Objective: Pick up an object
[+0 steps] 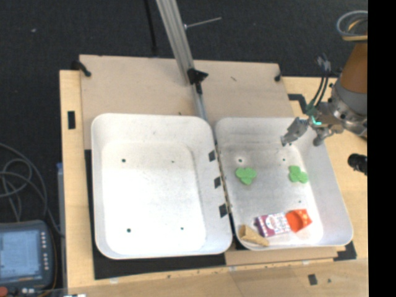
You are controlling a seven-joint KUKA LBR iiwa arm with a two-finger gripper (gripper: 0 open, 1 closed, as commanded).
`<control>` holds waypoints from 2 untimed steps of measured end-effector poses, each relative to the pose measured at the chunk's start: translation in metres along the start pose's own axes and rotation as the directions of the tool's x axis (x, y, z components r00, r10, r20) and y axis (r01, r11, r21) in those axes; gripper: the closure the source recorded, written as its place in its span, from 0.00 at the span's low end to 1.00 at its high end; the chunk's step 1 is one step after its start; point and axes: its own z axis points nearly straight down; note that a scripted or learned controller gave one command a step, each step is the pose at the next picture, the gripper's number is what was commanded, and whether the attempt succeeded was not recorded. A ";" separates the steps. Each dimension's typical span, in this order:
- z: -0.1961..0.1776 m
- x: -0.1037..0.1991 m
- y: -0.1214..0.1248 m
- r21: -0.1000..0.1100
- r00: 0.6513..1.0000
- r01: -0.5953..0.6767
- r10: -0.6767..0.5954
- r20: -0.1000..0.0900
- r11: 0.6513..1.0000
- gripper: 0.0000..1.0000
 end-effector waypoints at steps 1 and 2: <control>-0.003 0.000 0.001 -0.004 1.000 0.002 -0.002 0.003 1.000 0.00; 0.060 0.000 0.001 0.001 1.000 -0.002 0.002 0.002 1.000 0.00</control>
